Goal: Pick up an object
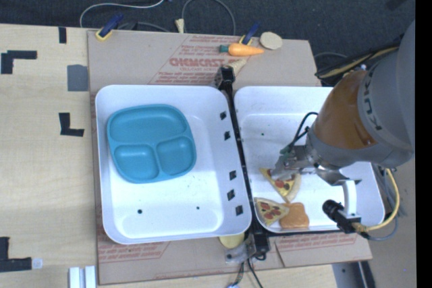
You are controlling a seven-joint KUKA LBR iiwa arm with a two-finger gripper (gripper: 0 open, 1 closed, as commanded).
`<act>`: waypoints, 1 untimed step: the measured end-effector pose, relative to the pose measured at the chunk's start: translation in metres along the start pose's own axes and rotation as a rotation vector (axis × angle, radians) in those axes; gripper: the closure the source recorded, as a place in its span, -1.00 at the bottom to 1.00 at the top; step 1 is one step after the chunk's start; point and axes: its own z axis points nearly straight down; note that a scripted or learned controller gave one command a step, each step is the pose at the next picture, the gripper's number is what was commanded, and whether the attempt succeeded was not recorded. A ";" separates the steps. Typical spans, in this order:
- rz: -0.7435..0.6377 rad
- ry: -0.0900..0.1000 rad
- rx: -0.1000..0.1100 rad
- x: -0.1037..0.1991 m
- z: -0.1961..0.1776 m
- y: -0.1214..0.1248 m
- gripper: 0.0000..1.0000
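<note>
Grey jaws (286, 168) hang low in the right white bin (270, 104), over a pizza-slice toy (282, 183); their opening I cannot tell

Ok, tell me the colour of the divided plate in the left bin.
Light blue. The plate shows plainly in the camera view, lying in the white left bin.

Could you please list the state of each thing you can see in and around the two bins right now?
Blue plate: flat in the left bin.
Pizza slice: in the right bin, under the gripper.
Second pizza slice: flat by the front wall.
Bread piece: beside it.
Carrot: on the cardboard behind the bins.
</note>
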 end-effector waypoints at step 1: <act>0.000 0.000 0.001 0.000 0.001 0.000 -1.00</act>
